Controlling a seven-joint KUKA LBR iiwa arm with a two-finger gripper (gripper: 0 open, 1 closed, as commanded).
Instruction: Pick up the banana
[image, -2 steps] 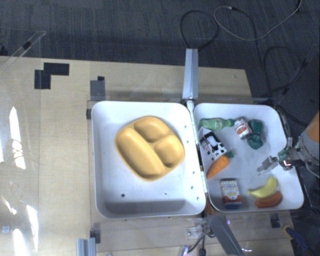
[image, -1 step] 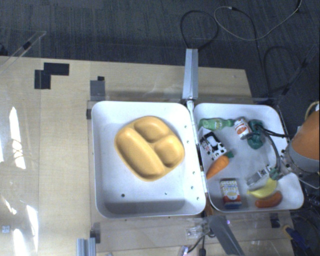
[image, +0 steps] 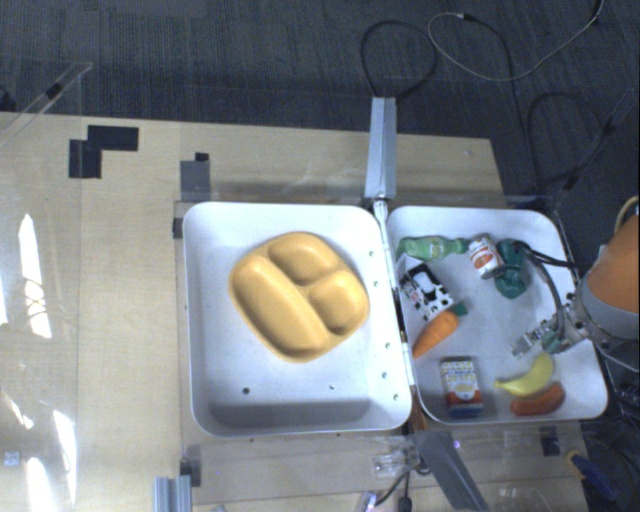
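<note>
The yellow banana (image: 530, 376) lies curved in the front right corner of the right bin (image: 580, 300), just above a red-orange oblong item (image: 538, 401). My gripper (image: 540, 341) hangs right over the banana's upper right end, at the tip of the grey arm with the orange band (image: 612, 285) that comes in from the right. Its two metal fingers (image: 523, 346) stand a little apart, open, with nothing seen between them. The banana rests on the bin floor.
The right bin also holds a green bottle (image: 430, 246), a small red-and-white can (image: 485, 256), a teal object (image: 512, 272), a black-and-white carton (image: 422, 287), a carrot (image: 436, 331) and a small box (image: 460, 385). A yellow divided dish (image: 298, 294) sits in the left bin (image: 210, 330).
</note>
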